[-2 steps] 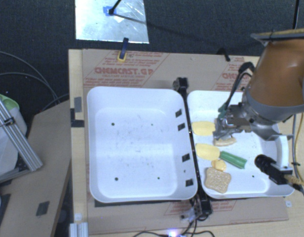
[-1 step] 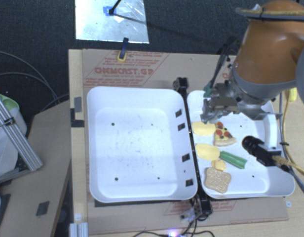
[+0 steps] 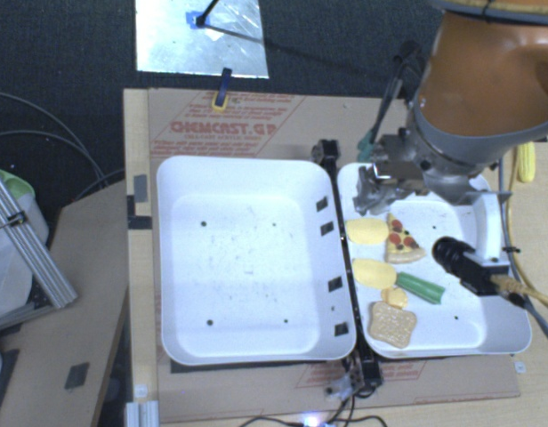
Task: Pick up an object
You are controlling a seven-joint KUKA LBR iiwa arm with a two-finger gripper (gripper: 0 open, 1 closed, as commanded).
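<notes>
Hovering over the right bin (image 3: 501, 327), the pincer (image 3: 374, 192) sits just above a yellow piece (image 3: 366, 231) near the pizza slice (image 3: 402, 244); its state cannot be told.

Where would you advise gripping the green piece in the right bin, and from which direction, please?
I would take the green piece across its middle, coming straight down from above. It lies flat and elongated, slanting toward the lower right, so fingers should close across its narrow width. Its left end meets the yellow piece, so mid-length seems safer. The gripper is near the bin's upper left.
</notes>
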